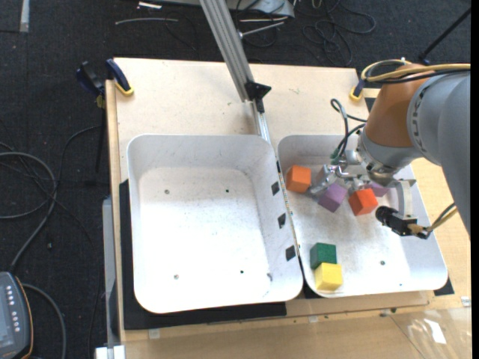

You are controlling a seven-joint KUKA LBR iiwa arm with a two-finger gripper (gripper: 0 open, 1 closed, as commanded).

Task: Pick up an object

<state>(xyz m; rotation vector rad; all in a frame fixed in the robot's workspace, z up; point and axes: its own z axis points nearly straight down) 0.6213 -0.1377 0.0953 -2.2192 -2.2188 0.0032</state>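
Arm (441, 114): thick rounded grey casing, showing a smooth matte finish. Orange band (391, 122) is wrapping the segment above the wrist, broad and curved. Yellow-and-black cable (389, 69) is looping over the top of the casing. Thin dark wires (344, 129) are running along the band's edge toward the wrist. Wrist hardware (350, 169) is showing as small bare-metal silver parts, details too small to resolve.

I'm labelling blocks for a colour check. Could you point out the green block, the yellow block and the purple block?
green block (323, 253): camera view, on its top face.
yellow block (328, 276): camera view, on its top face.
purple block (333, 197): camera view, on its upper face, beside the gripper.
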